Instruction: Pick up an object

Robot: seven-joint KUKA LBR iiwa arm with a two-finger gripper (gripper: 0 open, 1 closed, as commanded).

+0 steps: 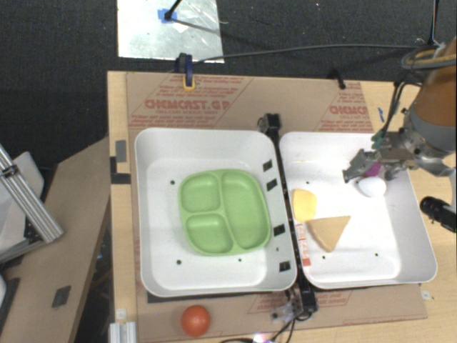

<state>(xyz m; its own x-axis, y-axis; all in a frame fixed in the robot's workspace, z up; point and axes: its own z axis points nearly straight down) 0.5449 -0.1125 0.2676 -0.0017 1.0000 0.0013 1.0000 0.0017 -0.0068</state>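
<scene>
Looking down on the table (121, 191), we see two white bins side by side. In the right bin (400, 263) the gripper (365, 170) hangs low near the far right side, just above a white egg-shaped object (372, 187) with something purple (372, 168) by it; we cannot tell how the gripper is set. A yellow piece (304, 204) and a tan wedge (328, 231) lie nearer the divider. The left bin (161, 156) holds a green divided plate (224, 212). An orange ball (195, 320) sits on the table in front.
</scene>
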